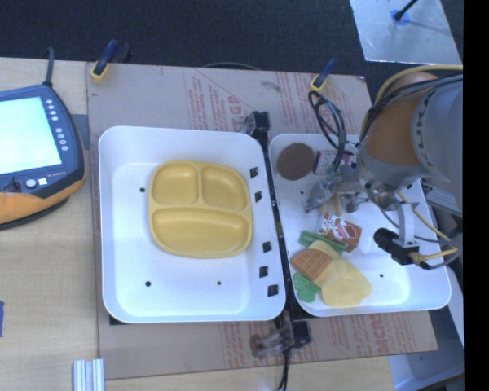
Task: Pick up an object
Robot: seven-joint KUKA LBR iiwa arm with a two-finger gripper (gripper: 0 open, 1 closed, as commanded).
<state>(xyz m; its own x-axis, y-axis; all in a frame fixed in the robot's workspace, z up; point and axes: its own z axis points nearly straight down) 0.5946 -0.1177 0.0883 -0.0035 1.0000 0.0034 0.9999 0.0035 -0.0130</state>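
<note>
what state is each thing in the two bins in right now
yellow plastic divided tray: flat in left white bin, compartments bare
brown round disc: flat, right white bin's far corner
toy food pile: heaped at near edge
gripper: low over right bin

floor: dark carpet (187,15) | bench: light wood (33,300) | cardboard sheet (204,88)

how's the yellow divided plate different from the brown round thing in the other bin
The yellow divided plate is far larger than the brown round thing. The plate is pale yellow and rounded-rectangular with three compartments; the round thing is dark brown, a plain disc. The plate lies alone in the left bin, while the round thing sits at the far end of the right bin, near other items. Both lie flat.
</note>
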